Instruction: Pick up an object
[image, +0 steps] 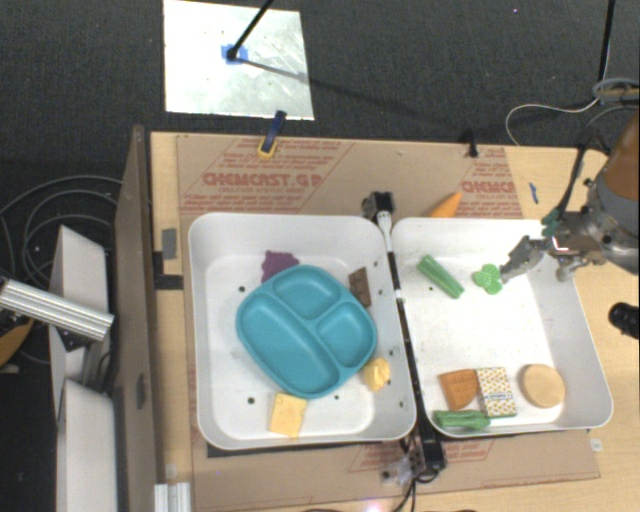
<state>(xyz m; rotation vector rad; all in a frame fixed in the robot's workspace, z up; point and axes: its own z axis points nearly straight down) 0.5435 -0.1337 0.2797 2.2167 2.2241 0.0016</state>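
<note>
Right bin (575, 345): claw (517, 262), grip unclear, just beside green toy (488, 279).

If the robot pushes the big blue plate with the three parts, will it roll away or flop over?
Probably neither. The blue plate lies flat and wide in the left bin, so it would likely slide, not roll. It looks like stiff plastic, so it shouldn't flop. It may bump the yellow pieces by its edge.

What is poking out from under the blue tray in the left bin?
Around the blue tray, a purple piece, a brown block and a yellow lump stick out from its edges. Whatever lies further beneath is covered.
</note>
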